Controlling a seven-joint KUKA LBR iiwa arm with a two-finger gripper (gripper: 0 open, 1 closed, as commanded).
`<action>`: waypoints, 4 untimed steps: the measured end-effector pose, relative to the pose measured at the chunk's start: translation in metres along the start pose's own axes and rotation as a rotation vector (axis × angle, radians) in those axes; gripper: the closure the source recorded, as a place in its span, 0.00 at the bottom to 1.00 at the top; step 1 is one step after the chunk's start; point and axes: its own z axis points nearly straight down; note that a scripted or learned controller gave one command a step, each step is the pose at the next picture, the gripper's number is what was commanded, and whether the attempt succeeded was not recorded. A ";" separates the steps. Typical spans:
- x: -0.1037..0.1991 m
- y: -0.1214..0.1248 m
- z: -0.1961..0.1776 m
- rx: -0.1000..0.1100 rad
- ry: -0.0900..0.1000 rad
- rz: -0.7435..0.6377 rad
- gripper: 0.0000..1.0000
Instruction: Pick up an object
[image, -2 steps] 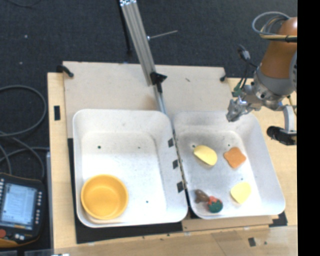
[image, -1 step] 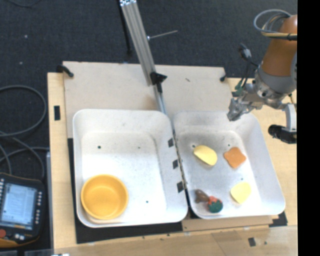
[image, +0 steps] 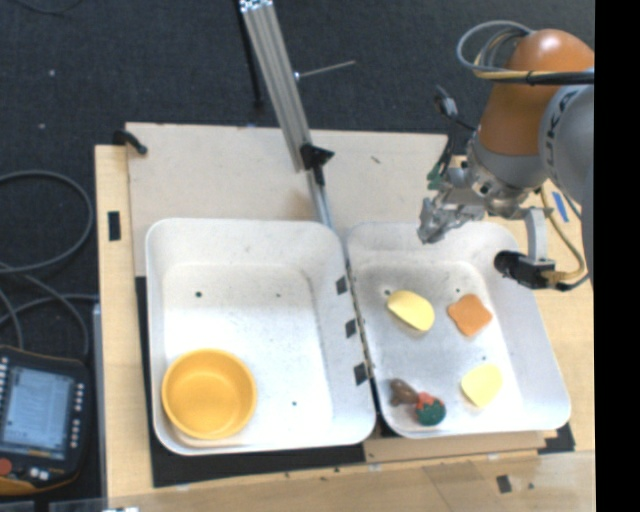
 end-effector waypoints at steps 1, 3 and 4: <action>0.054 -0.002 -0.011 -0.001 0.001 -0.001 1.00; 0.148 0.017 0.000 -0.002 -0.001 0.000 1.00; 0.197 0.011 -0.013 -0.002 0.001 -0.001 1.00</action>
